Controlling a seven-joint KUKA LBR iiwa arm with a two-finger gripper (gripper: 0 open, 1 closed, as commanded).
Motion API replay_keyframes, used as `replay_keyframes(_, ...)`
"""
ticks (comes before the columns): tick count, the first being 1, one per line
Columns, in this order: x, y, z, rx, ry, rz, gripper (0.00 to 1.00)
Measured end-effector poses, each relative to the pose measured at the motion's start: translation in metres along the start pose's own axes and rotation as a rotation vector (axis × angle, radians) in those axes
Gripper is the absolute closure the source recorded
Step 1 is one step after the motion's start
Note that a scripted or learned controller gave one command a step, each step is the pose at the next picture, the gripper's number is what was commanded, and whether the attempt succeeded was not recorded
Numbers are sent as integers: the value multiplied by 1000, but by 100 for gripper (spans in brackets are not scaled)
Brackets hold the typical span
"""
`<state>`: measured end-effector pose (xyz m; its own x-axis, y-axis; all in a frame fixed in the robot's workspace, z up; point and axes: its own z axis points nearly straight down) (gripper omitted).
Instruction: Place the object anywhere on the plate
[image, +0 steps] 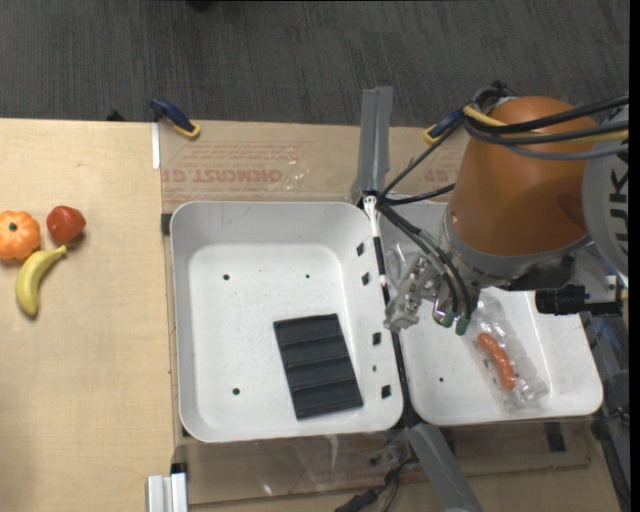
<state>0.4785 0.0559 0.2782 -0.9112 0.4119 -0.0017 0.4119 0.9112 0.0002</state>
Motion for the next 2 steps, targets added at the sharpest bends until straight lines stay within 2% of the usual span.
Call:
replay_keyframes(1,-29,-62,-107,0,-3,28,100)
replay_keyframes(2,-31,-67,-16,0,0,-286,100)
